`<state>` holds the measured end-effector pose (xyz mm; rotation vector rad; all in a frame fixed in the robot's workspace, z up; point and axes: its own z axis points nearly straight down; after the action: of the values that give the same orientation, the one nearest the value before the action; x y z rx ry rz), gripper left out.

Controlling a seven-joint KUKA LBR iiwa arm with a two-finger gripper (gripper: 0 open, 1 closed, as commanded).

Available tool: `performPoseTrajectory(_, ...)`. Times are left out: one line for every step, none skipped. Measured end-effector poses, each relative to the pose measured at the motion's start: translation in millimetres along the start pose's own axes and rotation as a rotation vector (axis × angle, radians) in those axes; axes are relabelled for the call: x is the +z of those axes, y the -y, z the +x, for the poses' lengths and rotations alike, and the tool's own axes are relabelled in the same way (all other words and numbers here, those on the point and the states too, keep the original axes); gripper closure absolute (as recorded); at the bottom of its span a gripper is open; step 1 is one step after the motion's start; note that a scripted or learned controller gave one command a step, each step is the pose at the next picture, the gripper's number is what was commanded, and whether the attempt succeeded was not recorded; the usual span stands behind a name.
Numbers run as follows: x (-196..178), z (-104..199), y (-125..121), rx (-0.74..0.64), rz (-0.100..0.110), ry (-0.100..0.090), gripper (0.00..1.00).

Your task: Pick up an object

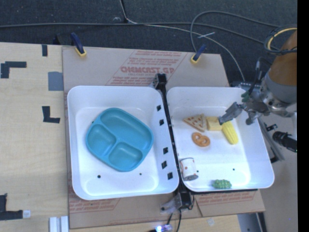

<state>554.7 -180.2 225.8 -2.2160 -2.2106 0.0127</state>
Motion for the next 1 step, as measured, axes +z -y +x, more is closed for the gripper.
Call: performPoseTrajectory(-7.2, 0.4, -2.7, -0.004, -0.012, 0.003, 0.0)
